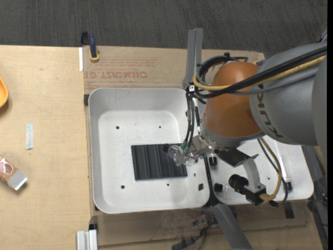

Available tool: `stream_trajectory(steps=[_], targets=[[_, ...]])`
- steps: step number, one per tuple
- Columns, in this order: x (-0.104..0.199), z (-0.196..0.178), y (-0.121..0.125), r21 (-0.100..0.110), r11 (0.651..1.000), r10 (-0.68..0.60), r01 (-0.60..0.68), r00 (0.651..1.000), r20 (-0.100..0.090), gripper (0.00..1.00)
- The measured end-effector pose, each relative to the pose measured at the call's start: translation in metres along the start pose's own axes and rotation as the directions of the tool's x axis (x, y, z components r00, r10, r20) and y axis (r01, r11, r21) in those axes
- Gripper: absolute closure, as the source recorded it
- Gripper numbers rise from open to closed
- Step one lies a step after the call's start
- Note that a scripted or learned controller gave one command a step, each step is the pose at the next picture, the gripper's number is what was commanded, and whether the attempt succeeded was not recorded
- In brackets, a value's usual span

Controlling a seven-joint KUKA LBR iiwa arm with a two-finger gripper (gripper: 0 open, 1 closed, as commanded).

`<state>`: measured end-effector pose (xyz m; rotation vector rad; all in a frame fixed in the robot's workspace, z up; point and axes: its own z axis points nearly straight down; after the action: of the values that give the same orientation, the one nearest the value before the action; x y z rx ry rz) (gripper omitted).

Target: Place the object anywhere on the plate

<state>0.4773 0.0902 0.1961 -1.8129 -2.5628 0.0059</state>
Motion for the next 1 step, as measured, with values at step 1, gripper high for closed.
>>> stream_trajectory(steps=[1], targets=[[0.0070,-0.0805,0.0031,-0.003,0.995,-0.099,0.099,0.995,0.001,1.00]])
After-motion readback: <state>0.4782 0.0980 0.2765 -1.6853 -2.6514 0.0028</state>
